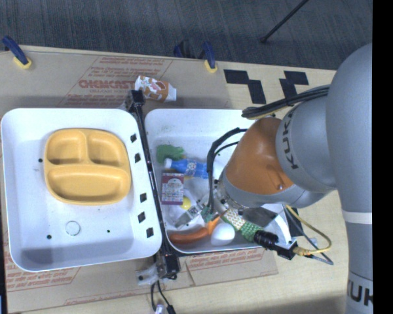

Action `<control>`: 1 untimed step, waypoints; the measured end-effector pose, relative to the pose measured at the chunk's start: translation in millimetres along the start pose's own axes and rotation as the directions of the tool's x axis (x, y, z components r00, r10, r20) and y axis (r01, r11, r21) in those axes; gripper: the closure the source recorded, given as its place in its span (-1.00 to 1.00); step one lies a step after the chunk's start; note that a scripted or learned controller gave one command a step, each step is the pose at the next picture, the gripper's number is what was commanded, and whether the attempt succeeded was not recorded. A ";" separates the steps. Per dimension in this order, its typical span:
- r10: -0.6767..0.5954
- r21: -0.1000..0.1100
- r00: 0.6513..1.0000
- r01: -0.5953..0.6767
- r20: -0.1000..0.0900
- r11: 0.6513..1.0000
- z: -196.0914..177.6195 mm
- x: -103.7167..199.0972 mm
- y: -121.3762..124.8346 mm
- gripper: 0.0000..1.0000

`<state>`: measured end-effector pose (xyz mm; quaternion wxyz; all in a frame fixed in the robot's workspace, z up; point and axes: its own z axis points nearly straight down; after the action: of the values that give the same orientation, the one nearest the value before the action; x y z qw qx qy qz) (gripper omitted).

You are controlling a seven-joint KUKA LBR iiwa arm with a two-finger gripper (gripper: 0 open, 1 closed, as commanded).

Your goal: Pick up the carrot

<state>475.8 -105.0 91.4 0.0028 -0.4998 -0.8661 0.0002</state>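
1. Carrot (195, 234) is seen lying in the right bin (183, 120), at its near edge, orange and curved, roughly along the rim.
2. Gripper (209, 216) is lowered into the right bin just above the carrot's right end; it is mostly covered by the wrist, so its state cannot be told.
3. Arm (314, 149) is seen entering from the right, with the orange band (255, 159) over the bin's right half.
4. A white round object (224, 233) is found just beside the carrot's right end.
5. A green item (170, 153), a blue packet (190, 169) and a red-and-white packet (173, 190) are spread further back in the same bin.
6. A yellow divided tray (86, 165) is placed in the left bin (26, 241), well apart from the carrot.
7. A small carton (156, 88) is seen on the cardboard behind the bins.
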 end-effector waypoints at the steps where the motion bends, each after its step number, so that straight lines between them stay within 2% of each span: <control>1: 0.000 0.000 1.000 0.000 0.000 1.000 0.0 0.0 0.0 -1.00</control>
<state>475.8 -105.0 91.4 0.0028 -0.4998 -0.8661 0.0002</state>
